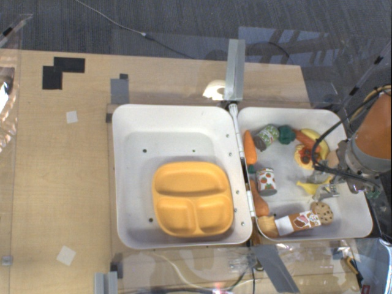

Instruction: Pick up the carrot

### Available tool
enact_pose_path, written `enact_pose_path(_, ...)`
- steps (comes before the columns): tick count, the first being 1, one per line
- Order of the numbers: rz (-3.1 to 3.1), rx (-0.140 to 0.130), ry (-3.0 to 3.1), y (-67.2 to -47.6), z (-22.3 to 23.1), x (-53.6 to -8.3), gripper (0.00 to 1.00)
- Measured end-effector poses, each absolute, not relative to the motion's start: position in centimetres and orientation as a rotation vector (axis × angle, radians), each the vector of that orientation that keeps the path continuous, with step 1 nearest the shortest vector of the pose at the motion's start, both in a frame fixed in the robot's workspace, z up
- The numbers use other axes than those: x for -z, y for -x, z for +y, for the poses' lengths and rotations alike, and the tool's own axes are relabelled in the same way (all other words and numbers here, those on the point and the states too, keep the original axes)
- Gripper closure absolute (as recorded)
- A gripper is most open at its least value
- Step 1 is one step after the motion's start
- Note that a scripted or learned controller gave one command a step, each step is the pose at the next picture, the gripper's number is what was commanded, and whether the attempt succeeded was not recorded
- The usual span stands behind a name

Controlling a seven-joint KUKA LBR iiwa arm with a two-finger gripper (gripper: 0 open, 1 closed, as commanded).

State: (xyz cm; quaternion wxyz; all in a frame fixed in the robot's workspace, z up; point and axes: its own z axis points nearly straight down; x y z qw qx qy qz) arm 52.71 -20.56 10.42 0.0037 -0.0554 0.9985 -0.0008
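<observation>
Carrot (249, 147) lies in the right bin (355, 225), lengthwise against its left wall, orange and slender, near the bin's upper left corner. Pincer (327, 188) sits low over the same bin's right half, under the grey arm (370, 143) with its orange band, well apart from the carrot and to its right. Whether the pincer is spread or pressed together cannot be told at this resolution. Between them stand a small can (266, 181) and a green-topped jar (267, 136). A cookie (321, 212) lies just below the pincer. Left bin (131, 164) carries a yellow divided tray (192, 198). Both bins rest on the desk (55, 182).
</observation>
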Motion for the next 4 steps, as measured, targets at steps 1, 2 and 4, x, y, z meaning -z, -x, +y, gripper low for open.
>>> enact_pose_path(1,3.111,0.014,0.24,-51.6,-20.7,-24.0,1.0)
enact_pose_path(2,3.026,0.001,0.827,-50.1,-20.5,-16.6,1.0)
enact_pose_path(4,2.463,-0.005,1.947,-50.5,-20.4,-14.6,1.0)
